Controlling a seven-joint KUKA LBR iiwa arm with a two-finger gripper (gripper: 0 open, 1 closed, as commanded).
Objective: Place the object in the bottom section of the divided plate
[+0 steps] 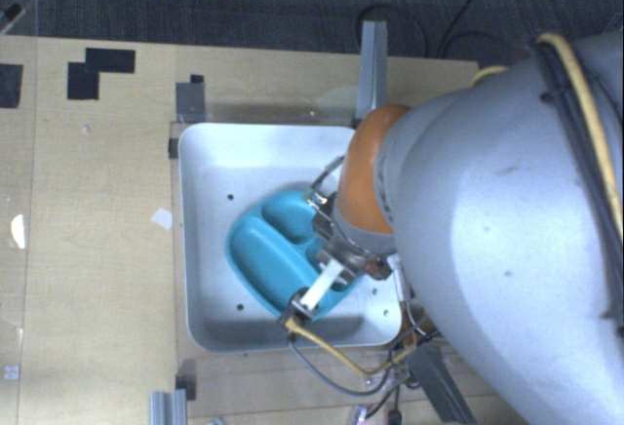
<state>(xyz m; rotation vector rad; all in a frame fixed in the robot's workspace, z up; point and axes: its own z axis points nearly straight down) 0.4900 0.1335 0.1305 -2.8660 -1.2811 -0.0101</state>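
Note:
A teal divided plate (265, 255) lies tilted in the white bin (210, 179), right of the bin's middle. It has a small rounded section at its upper end and a long section along its left side. Its right part is hidden under my arm. My gripper (330, 252) is low over the plate's right side, pointing down from the orange wrist band (363, 181). The wrist hides what is below the gripper.
The grey arm covers the bin's right side and everything to the right of it. Metal posts (190, 99) stand at the bin's corners. Pale wooden bench (88, 218) with black patches (97, 70) lies to the left.

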